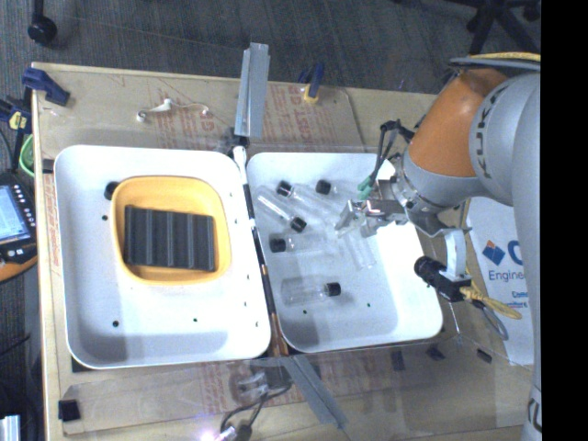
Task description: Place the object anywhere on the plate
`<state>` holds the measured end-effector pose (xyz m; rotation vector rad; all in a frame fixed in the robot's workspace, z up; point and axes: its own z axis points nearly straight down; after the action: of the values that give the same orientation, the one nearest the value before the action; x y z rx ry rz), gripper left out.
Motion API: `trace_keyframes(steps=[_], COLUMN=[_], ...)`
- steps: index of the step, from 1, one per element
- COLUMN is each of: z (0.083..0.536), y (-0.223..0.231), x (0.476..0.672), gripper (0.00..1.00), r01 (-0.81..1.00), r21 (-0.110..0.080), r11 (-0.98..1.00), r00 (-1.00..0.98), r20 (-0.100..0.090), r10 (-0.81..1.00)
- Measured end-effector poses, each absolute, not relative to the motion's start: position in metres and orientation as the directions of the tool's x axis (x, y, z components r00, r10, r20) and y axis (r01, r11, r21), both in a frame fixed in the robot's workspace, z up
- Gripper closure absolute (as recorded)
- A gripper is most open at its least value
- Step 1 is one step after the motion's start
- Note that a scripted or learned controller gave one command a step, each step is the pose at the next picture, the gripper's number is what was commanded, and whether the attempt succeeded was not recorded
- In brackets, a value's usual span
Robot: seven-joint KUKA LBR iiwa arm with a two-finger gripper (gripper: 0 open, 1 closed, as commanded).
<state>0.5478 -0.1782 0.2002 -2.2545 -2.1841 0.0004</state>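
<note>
Over on the left, the white bin (83,324) held a rounded yellow plate (168,197) with a dark ribbed block (171,238) lying on it. Next door, the right bin (413,315) carried clear glass-like vials (276,202) with black caps, scattered loose across its smooth floor. And the gripper (358,220) hung low among them, one vial seemingly just beside its tip — fingers apart or together, I couldn't tell.

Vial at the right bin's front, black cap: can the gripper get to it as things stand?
Probably yes. The vial lies alone on bare bin floor, apart from the other vials, with nothing over it. The gripper hangs above the same right bin.
</note>
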Motion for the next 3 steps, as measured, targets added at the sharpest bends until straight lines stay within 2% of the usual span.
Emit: trace_keyframes(steps=[1,2,3], z=[0.239,0.232,0.191], y=[-0.099,-0.021,0.087], x=[0.566,0.585,0.641], gripper=[1.00,1.00,1.00], r01=[0.995,0.975,0.923], r21=[-0.002,-0.001,-0.002], r11=[0.096,0.223,0.385], r00=[-0.096,-0.223,-0.385], r20=[0.001,0.000,0.001], r10=[0.995,0.975,0.923])
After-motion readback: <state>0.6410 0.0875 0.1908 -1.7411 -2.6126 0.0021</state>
